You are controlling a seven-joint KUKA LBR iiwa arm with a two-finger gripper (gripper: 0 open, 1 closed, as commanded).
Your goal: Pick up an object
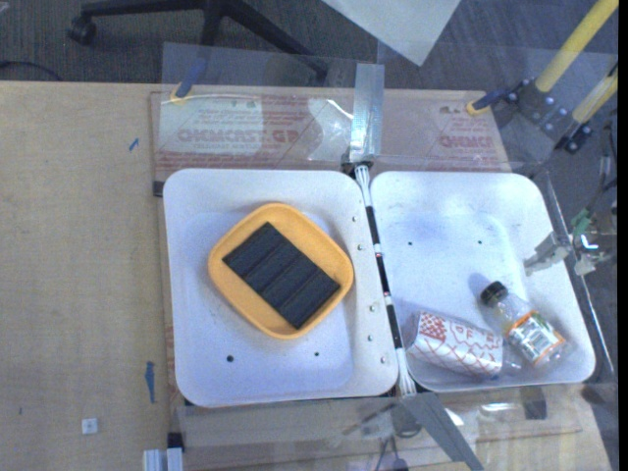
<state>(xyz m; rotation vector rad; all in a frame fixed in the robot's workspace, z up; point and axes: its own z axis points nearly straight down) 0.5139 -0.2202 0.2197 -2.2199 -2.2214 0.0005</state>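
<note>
Three objects are seen lying in the two bins, and none has been lifted, so the pick is judged not yet begun. The divider (378, 273) between the bins is taken as the landmark. Left of the divider, in the left bin (196, 351), a yellow dish (339, 253) with a dark ribbed pad (280, 275) in it is seen lying flat, just beside the divider. Right of the divider, in the right bin (442, 214), a red-and-white patterned carton (453, 342) is seen on its side close to the divider's near end. Farther right, a small clear bottle (520, 327) with a black cap lies tilted, touching or almost touching the carton. At the right bin's far rim, well apart from the divider, a small metal part that may be the hand (554, 255) is glimpsed; whether its fingers stand apart or together cannot be told. Everything is left to do: an object must be chosen, approached, gripped and raised.
</note>
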